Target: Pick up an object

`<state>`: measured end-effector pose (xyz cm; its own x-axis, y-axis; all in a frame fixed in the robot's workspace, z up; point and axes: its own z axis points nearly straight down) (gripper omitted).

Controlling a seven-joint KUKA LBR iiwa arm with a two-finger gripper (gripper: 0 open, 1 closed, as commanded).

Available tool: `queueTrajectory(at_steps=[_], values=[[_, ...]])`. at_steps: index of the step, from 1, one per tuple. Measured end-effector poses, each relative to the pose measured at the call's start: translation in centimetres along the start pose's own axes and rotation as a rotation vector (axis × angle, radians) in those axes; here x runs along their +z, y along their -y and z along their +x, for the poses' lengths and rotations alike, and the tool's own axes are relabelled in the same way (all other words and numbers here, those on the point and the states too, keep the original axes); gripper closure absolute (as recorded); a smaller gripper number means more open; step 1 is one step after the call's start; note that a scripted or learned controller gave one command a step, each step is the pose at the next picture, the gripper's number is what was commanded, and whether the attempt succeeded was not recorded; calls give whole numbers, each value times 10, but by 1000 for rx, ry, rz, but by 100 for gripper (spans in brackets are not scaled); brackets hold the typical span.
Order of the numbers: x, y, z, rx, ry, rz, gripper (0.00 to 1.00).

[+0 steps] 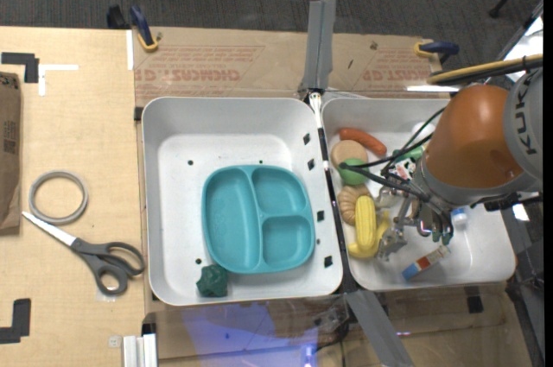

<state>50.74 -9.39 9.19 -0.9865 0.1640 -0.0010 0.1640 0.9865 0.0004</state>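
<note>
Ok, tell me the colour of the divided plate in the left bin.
Teal, plain in the camera view: divided plate.

A roll of tape (58, 197) is seen lying flat on the wooden bench top (69, 132), well to the left of the bins. Just below it, a pair of grey-handled scissors (93, 255) is laid with the blades shut (tips pointing up and left). A brown paper bag (9, 151) is cut off by the left edge. Blue clamps (141, 26) are fixed to the cardboard sheet (220, 67) behind the bins.
</note>
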Motion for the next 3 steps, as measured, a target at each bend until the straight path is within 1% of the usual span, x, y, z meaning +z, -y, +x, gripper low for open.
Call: queueTrajectory(at_steps=[1, 2, 3], values=[[0, 0, -2, 125, 1, 0, 0], [-10, 0, -4, 123, 4, 1, 100], [-107, 61, -49, -86, 3, 1, 100]])
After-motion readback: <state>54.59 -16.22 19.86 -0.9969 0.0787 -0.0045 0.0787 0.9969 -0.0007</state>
